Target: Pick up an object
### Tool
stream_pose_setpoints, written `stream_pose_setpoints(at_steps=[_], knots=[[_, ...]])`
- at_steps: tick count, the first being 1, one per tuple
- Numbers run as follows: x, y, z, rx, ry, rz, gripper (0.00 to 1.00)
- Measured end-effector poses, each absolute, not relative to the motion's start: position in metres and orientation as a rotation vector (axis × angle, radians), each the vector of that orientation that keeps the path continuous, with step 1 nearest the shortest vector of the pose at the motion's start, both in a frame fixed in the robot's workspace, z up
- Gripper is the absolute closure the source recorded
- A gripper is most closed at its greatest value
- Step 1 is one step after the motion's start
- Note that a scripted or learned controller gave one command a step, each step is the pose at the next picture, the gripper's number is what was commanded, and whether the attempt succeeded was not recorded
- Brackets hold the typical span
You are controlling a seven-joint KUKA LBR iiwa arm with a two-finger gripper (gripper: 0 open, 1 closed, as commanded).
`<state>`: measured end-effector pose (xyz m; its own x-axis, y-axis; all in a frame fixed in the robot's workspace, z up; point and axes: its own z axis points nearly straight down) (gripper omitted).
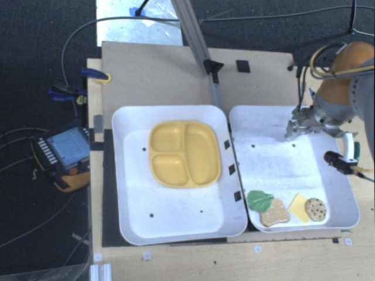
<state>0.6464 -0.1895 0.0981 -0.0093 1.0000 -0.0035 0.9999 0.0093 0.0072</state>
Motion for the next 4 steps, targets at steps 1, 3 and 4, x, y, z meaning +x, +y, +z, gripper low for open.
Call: stream_pose_setpoints(at_steps=[1,3,4], knots=[[0.651,-0.187,0.164,2.208,2.223,0.008,1.00],[0.650,-0.194,0.275,2.208,2.224,0.006,1.00],[0.649,-0.142,0.260,2.210,2.232,0.003,1.00]])
